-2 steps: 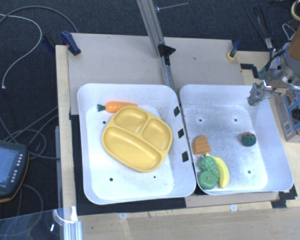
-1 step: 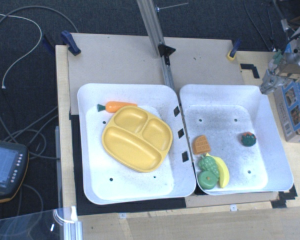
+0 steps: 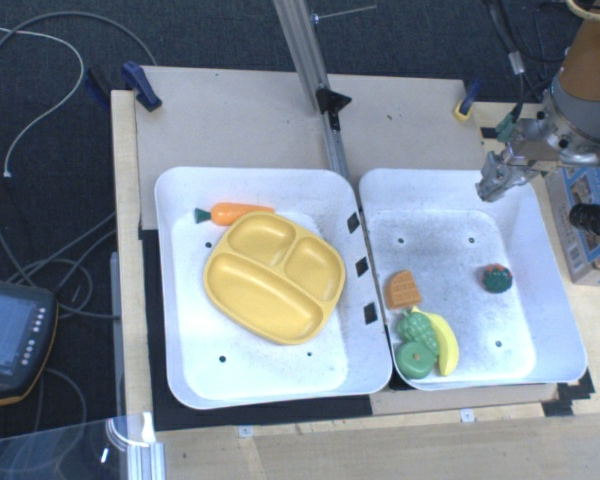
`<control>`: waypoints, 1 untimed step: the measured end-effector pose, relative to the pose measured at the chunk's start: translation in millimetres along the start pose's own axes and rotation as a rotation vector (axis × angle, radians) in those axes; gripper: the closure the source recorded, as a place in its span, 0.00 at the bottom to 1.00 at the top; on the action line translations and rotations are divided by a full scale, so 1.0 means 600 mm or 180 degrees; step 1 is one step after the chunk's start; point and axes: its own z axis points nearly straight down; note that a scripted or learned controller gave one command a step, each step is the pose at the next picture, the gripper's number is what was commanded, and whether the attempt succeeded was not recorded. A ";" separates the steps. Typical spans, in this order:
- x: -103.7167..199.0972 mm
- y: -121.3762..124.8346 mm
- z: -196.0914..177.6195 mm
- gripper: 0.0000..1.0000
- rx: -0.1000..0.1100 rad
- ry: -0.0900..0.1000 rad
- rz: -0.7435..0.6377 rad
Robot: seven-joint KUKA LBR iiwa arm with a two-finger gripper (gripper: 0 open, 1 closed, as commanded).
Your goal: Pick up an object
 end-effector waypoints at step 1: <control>0.084 -0.014 0.030 1.00 0.0004 0.0000 0.0001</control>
